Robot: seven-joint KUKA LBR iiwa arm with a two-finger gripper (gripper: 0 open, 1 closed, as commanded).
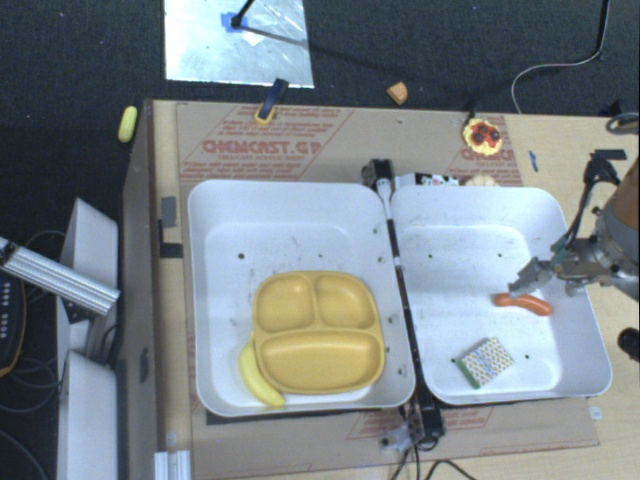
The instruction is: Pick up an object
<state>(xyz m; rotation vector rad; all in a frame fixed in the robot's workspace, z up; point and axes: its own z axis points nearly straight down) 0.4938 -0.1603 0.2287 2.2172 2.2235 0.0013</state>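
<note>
An orange carrot-shaped toy [526, 304] lies on the floor of the right bin [470, 238], near its right side. My gripper [527, 279] reaches in from the right edge and hangs just above the toy, its tip over the toy's left end. Nothing can be seen held in it. A small checkered block with a green edge [485, 360] rests near the right bin's front wall. In the left bin [230, 218] a yellow divided plate [318, 330] sits beside a yellow banana [256, 376] at its front left corner.
On the bench behind the bins sit a small round red and yellow toy [483, 135] and a blue and yellow clip [270, 100]. A metal divider [397, 268] runs between the bins. Cables trail at the back right.
</note>
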